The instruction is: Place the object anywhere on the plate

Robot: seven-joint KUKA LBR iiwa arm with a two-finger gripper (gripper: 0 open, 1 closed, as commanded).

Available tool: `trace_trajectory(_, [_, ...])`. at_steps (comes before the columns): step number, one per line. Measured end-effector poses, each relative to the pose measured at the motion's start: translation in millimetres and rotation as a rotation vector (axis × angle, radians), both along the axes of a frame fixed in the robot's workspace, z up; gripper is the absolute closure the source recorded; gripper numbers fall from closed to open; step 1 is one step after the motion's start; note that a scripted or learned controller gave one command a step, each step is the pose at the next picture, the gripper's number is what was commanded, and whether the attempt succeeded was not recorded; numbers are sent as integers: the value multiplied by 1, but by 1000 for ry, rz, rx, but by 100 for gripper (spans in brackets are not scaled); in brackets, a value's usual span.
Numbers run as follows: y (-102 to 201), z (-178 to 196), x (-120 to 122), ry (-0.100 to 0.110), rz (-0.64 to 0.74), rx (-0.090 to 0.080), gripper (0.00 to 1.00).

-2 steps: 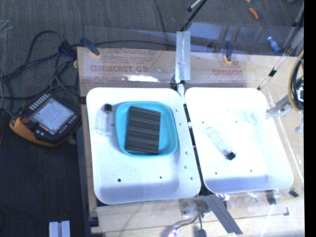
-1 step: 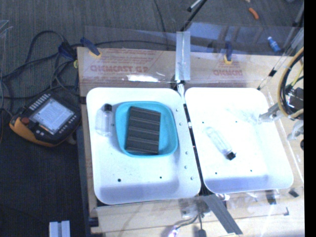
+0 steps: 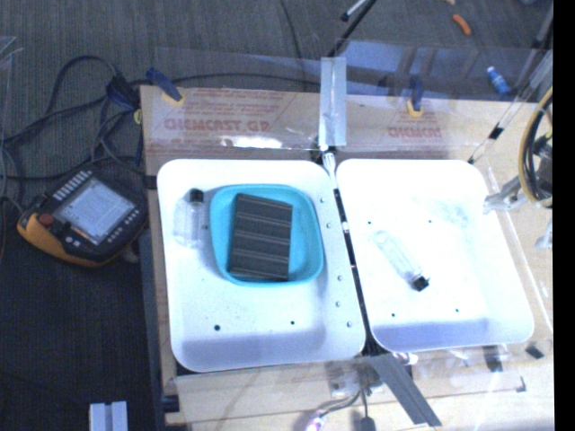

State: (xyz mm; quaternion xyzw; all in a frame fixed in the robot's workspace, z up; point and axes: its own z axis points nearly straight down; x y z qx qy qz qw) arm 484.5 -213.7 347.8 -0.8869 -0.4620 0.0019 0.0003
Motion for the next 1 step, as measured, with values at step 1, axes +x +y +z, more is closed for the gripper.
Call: trace_trajectory(1, [-1,-15,10,1,-81,0,0])
